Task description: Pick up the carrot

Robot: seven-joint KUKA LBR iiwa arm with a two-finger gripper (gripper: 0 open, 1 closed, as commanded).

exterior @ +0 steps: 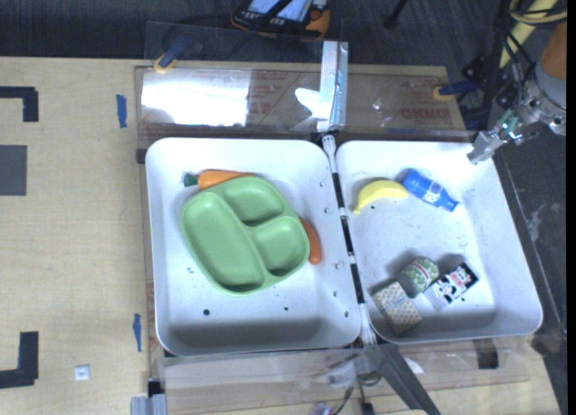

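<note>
The claw (487,148) hangs at the right bin's (517,251) far corner, open or shut I cannot tell, so the grab looks not yet started; the carrot (223,177) lies far off to its left, tucked under the green plate (243,233).

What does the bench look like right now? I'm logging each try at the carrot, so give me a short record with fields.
left bin: green divided plate, carrot lying at the plate's far edge, partly under it
second orange piece: at the plate's right edge, cannot tell what it is
right bin: banana, blue bottle, small can, two small packets
pincer: above the right bin's far right corner, away from the carrot
</note>
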